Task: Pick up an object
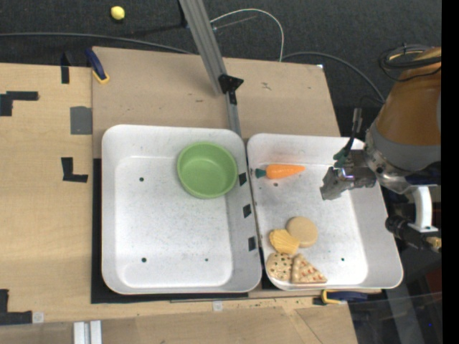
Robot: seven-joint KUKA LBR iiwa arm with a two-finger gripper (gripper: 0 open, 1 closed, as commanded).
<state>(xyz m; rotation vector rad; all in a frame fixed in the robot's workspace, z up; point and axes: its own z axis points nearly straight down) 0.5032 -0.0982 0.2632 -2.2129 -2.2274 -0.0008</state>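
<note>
Gripper [336, 185] over right bin [373, 264], right of carrot [285, 170]

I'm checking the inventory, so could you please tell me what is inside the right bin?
The right bin holds a toy carrot and a cluster of toy biscuits. The gripper hovers above, covering part of the floor.

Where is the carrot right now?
The carrot lies in the right bin, near its top-left corner, close to the wall shared with the left bin. The gripper is to its right, and the biscuits sit lower down.
</note>
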